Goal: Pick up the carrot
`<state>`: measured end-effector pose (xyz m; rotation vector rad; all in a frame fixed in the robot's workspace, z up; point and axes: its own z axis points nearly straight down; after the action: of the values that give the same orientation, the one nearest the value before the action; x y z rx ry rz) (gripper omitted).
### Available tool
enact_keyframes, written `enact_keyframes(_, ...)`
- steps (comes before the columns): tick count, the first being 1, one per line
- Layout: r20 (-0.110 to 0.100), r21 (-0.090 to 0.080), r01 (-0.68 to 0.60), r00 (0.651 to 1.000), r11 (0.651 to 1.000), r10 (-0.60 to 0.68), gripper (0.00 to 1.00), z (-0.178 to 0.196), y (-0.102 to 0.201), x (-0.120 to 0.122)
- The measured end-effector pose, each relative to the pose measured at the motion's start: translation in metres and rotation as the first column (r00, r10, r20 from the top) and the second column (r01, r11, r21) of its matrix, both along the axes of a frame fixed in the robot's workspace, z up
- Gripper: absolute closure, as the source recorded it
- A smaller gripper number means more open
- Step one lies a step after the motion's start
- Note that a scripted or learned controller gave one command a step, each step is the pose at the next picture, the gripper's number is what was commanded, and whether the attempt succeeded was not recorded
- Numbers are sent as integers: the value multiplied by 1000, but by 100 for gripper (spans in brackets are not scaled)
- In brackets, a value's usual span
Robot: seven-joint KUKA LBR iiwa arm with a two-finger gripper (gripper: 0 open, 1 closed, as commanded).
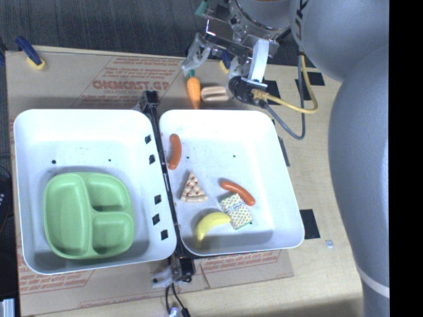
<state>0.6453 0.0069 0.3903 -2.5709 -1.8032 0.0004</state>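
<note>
Raised above the far rim of the right bin (281, 177), the gripper (198, 58) appears to pinch the carrot (193, 91) by its top — the root hanging upright.

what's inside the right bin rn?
Right bin holds two sausages, a pizza slice, a banana and a patterned packet. The packet overlaps the banana's end; what's beneath is hidden.
</note>
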Motion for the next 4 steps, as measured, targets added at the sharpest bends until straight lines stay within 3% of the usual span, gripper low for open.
enact_keyframes(1,-6,-2,236,972,972,-236,0,-80,43,-15)
enact_keyframes(2,-7,-4,215,977,977,-215,0,-224,107,-30)
enact_keyframes(3,7,-1,-7,1000,1000,7,0,-295,132,-77)
enact_keyframes(4,13,-3,-13,1000,1000,13,100,-284,132,-75)
